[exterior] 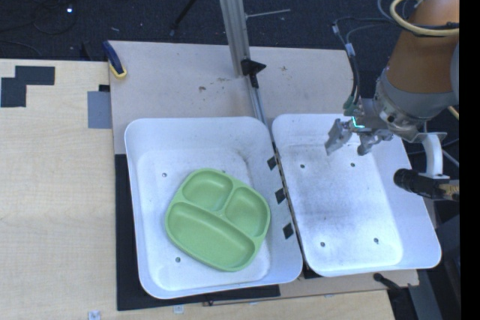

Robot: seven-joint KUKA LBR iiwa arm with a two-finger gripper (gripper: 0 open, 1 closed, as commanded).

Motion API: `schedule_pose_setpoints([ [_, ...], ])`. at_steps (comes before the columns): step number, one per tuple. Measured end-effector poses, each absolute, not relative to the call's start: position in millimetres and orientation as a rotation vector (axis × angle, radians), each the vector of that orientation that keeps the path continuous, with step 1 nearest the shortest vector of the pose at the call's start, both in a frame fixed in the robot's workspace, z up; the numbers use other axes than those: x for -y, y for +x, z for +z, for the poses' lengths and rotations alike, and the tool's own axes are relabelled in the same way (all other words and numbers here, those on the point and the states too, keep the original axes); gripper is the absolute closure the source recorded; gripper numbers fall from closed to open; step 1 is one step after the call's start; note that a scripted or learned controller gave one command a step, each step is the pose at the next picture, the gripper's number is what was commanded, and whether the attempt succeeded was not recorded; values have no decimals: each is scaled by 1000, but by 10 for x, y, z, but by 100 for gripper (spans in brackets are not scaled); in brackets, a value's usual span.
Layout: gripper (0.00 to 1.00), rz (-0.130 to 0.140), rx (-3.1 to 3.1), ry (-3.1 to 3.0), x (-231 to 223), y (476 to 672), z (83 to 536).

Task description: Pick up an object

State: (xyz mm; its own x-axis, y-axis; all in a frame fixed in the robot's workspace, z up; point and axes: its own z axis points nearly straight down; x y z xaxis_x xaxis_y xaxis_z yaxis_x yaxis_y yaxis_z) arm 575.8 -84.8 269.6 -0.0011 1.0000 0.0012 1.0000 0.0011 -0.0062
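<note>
Gripper (351, 139) first: we see it hanging over the far part of the right bin (375, 255), its two fingers (336, 137) spread apart with nothing between them. It sits just inside that bin's far rim, pointing down and toward the left, with a small teal light glowing at its base.

Starting nearest us, we find the plate (218, 219) lying flat in the left bin (142, 161). It is green, rounded, and split into three compartments, one long one on the near side and two smaller ones behind. It rests toward the near right part of its bin, tilted on the diagonal, well apart from the gripper. We count this as the only loose thing in either bin.

Between the two bins we see three small black clips (280, 195) along the shared edge. The right bin's floor shows grey scuffing and a few small dots.

Farther back, we follow the arm (420, 79) up from the gripper: a grey wrist, then the orange band at the right edge, with cables looping around it. On the table (180, 79) behind the bins stands a metal post (233, 19), rising near the gap between them. At the far left corner of the table lies a small blue and yellow tool (115, 60). Beyond that we see dark floor with cables.
</note>
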Motion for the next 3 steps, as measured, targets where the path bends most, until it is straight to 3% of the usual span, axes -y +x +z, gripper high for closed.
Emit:
schedule_pose_setpoints([
  [1, 0, 3, 2220, -2217, 848, 5763, 2706],
  [3, 0, 10, 2215, -2216, 842, 5735, 1443],
])
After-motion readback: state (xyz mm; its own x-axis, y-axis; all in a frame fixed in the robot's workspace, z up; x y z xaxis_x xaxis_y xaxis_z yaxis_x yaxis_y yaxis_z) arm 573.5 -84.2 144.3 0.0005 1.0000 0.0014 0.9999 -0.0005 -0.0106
